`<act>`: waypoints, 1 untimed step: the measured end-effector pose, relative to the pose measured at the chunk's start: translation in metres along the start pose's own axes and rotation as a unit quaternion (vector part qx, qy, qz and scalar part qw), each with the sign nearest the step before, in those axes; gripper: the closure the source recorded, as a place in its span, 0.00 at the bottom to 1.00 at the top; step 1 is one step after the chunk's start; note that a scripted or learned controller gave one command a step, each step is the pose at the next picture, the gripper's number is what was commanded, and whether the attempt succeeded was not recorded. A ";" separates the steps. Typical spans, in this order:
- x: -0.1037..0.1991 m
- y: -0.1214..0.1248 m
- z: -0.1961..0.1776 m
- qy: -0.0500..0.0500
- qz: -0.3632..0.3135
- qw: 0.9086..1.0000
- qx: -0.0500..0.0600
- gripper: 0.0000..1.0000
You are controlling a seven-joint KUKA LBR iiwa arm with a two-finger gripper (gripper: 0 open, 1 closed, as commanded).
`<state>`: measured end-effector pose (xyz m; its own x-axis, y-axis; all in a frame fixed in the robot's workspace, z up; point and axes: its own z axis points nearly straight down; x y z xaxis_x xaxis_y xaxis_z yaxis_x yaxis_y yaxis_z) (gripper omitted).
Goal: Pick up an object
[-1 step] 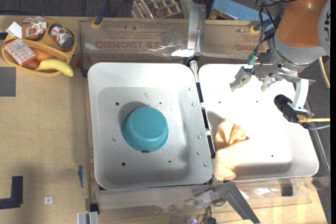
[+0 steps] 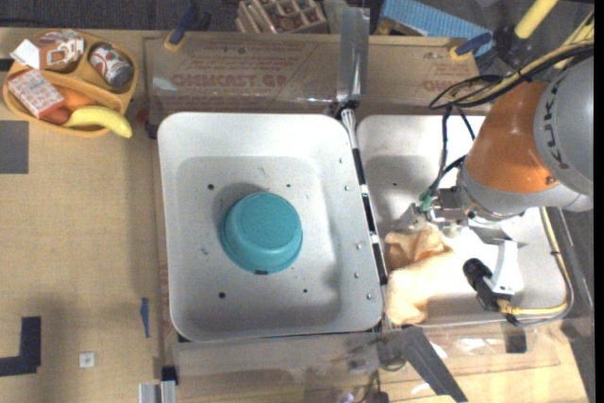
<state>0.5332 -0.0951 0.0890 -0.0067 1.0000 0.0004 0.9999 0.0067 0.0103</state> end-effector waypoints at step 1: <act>-0.002 0.001 -0.010 0.000 0.003 1.000 -0.002 1.00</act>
